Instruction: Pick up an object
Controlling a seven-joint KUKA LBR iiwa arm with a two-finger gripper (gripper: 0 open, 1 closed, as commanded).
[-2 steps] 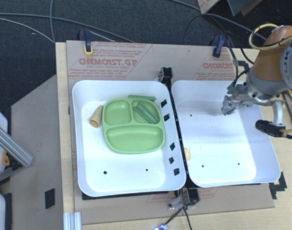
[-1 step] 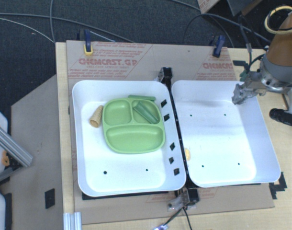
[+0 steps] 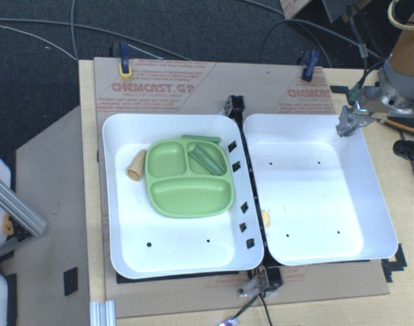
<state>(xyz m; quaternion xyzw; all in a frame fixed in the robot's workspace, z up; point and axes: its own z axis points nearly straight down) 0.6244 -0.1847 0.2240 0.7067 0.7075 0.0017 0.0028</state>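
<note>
At the far right corner of the right bin (image 3: 370, 182), the gripper (image 3: 347, 126) hangs over the rim, well apart from every object; nothing sits between its fingers. Whether the tool is parted or closed I cannot tell at this size and angle.

Candidates all lie in the left bin (image 3: 125, 229): a green divided plate (image 3: 190, 182) near the bin's middle, a darker green piece (image 3: 208, 157) resting in the plate's upper right compartment, a flat green strip (image 3: 201, 139) just beyond the plate's far edge, and a tan cone (image 3: 136, 165) touching or just beside the plate's left side. A small yellowish bit (image 3: 265, 217) sits at the divider between bins (identity unclear).

Step in hand, by my judgement: the approach has not begun; no target engaged. Next move calls for crossing the divider to the left bin and descending on one item. The cone looks the easiest to span; the plate likely too broad.
</note>
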